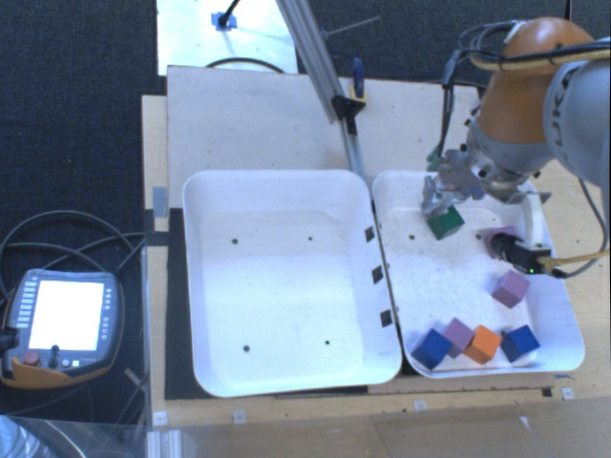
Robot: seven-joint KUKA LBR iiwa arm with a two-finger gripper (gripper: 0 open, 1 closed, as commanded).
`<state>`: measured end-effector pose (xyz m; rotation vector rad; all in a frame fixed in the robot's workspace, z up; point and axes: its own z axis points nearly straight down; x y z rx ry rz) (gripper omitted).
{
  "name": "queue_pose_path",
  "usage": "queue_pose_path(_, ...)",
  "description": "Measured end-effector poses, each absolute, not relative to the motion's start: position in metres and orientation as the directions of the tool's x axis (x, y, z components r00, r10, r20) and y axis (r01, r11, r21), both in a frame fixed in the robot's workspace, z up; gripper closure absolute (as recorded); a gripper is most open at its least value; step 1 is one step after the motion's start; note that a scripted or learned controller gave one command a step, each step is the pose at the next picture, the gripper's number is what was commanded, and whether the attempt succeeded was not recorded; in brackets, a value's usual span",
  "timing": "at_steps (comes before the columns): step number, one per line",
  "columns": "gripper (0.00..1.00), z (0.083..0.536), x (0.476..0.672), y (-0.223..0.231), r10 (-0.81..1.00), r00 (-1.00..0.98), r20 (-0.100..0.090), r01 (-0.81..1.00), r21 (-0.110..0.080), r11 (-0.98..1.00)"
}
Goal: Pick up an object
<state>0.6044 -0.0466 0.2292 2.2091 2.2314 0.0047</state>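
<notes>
From above, the arm (549, 93) reaches in from the right over the right bin (420, 284), its orange band high above the wrist. The gripper (441, 201) points down into the bin's upper left part, and a green cube (445, 222) sits right at its tips, tilted. The cube touches or nearly touches the gripper, but whether it is clamped or merely beneath cannot be told, nor how far the gripper is parted.

The right bin holds 6 more blocks besides the green one. A light purple cube (510, 288) lies near the right wall, well apart from the gripper. Along the bottom edge stands a row of 4: a blue cube (431, 347), a pale purple cube (459, 335), an orange cube (483, 343) and another blue cube (520, 343), each close to its neighbour. A dark purplish object (497, 242) lies just right of the gripper, partly hidden by the camera mount on the wrist.

The left bin (200, 256) lies beside the right one on the worktop (248, 113), their rims touching. A teach pendant (59, 327) rests on the floor to the left.
</notes>
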Motion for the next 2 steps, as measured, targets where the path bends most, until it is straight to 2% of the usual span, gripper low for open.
queue_pose_path(2,1.00,0.233,0.621,0.066,1.000,-0.011,0.002,1.000,0.003,0.011)
